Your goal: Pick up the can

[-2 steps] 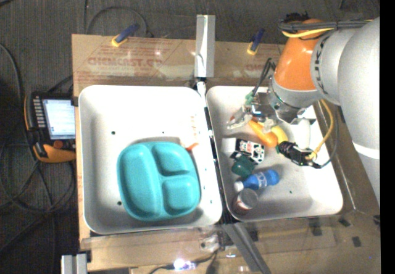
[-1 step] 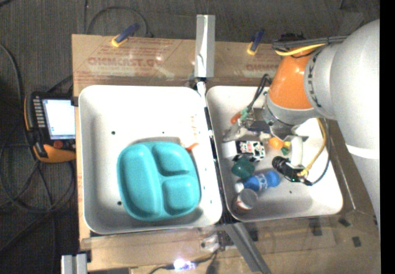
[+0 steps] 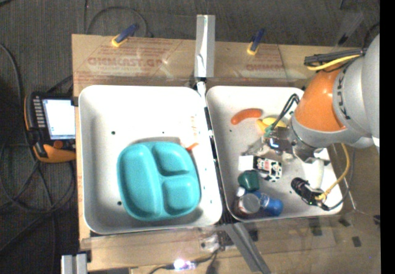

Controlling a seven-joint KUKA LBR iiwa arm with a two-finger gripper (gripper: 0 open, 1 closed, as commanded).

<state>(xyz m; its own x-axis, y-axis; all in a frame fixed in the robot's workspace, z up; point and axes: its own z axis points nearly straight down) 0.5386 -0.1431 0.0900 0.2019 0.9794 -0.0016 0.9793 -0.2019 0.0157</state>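
- Camera view: two white bins side by side on a bench, left bin [image 3: 92, 118] bearing a teal divided tray [image 3: 160, 179], right bin [image 3: 225, 137] crowded with small things.
- Arm [image 3: 336, 106] reaching in from the right, orange band above the wrist, hanging over the middle of the right bin.
- Gripper [image 3: 271, 143] low over the clutter, near a black-and-white box [image 3: 269, 168] and just beside a yellow piece [image 3: 269, 123]; jaw state impossible to tell from this angle, and nothing seen caught between them.
- Can [image 3: 249, 203] lying at the near edge of the right bin, silvery end facing up, touching a dark green cup [image 3: 249, 179] on its far side and a blue object [image 3: 271, 206] on its right.
- Orange sausage-shaped piece [image 3: 247, 116] toward the far side of the same bin, well apart from the can.
- Step in hand, by judgement: approach, with the can not yet reached and resting on the bin floor.
- Next move likely calls for a shift toward the near edge, then a descent straight over the can with room enough to clear the cup and the blue object.
- Risk: crowding neighbours and the nearby bin wall, leaving little space for a clean close.
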